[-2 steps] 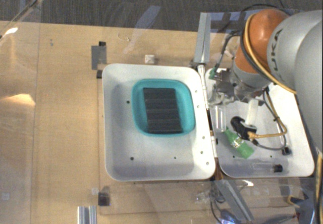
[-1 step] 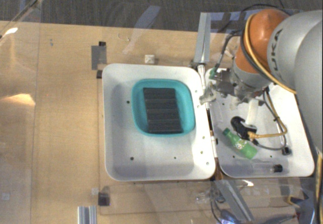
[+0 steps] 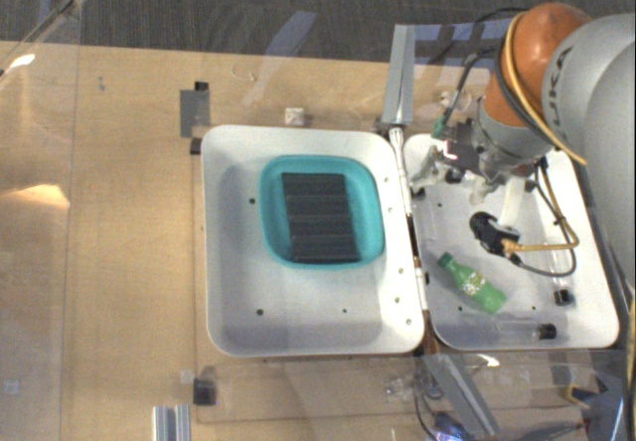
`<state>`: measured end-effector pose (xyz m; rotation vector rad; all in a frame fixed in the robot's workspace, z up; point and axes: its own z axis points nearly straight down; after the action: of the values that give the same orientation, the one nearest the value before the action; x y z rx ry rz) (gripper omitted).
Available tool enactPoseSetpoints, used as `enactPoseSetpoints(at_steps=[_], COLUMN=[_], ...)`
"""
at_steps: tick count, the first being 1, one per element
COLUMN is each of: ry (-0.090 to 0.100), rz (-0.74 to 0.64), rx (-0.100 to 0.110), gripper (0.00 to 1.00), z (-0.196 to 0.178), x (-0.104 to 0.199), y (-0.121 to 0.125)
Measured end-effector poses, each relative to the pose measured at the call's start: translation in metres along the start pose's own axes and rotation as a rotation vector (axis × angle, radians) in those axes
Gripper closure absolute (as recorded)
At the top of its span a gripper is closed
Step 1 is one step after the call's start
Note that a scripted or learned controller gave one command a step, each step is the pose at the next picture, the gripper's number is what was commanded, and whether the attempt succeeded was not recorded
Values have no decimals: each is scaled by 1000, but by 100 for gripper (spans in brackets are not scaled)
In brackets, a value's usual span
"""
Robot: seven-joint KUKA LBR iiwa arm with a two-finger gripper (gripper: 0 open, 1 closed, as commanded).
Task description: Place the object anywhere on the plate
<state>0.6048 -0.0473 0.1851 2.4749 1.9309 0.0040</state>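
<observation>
A small green bottle (image 3: 473, 284) lies on its side in the right bin (image 3: 588, 322), near the bin's front left. The teal plate (image 3: 370, 213) sits in the left bin (image 3: 227, 315), and a dark ribbed rectangle (image 3: 318, 218) covers its middle. My gripper (image 3: 459, 157) hangs over the back left part of the right bin, up and slightly left of the bottle and well apart from it. Nothing shows between the gripper and the bottle, and the wrist hides the finger gap.
The raised rims of the two bins meet between the plate and the bottle. A grey metal post (image 3: 399, 72) stands behind that seam. A small white cube (image 3: 294, 116) and black blocks (image 3: 202, 91) rest on the wooden bench. Two small dark bits (image 3: 563, 297) lie at the right bin's front right.
</observation>
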Motion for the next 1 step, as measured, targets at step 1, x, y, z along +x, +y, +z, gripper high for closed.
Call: enactPoseSetpoints(at_steps=[1], ry=[0], rz=[0], rx=[0], gripper=[0], z=[0], x=[0], y=[0])
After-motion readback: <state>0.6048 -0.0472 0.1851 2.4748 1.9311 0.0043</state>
